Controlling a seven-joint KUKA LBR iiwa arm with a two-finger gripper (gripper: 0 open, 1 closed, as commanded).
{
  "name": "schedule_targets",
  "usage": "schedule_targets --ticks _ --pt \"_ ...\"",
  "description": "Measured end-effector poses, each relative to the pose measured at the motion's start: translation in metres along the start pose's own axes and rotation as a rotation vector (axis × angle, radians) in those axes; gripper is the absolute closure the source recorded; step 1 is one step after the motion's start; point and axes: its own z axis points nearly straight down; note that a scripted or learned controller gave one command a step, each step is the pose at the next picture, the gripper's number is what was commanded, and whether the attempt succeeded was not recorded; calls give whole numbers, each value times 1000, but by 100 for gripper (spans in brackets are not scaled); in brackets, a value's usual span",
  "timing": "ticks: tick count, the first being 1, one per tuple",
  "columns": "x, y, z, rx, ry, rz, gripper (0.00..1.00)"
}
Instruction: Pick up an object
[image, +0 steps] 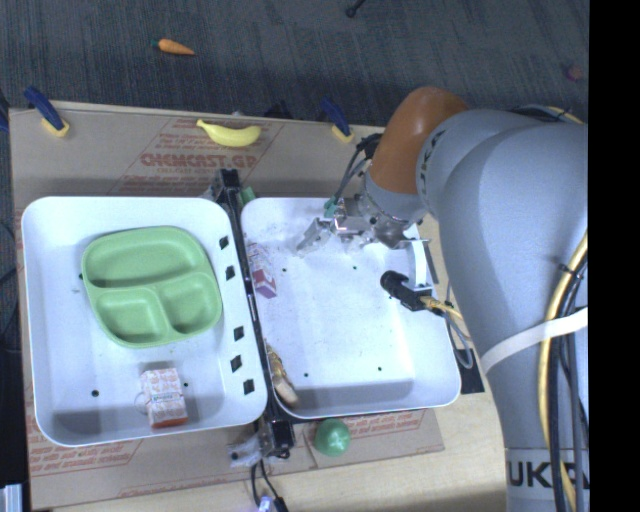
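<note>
We find the hand (322, 232) low at the right bin's (340, 395) far edge; we cannot tell its grip. Nothing lifted; 1 pick remains.

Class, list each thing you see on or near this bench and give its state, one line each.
green tray: lying flat in the left bin, nothing in its compartments.
small carton: lying in the left bin, near its front.
banana: lying on the cardboard behind the bins.
green ball: resting in front of the right bin.
hand: low over the right bin's back.
</note>
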Motion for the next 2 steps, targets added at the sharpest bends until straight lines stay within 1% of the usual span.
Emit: schedule_targets --ticks 1,2 --pt "0 1 -12 -2 -1 -3 100" --pt "82 2 -106 -6 1 0 100"
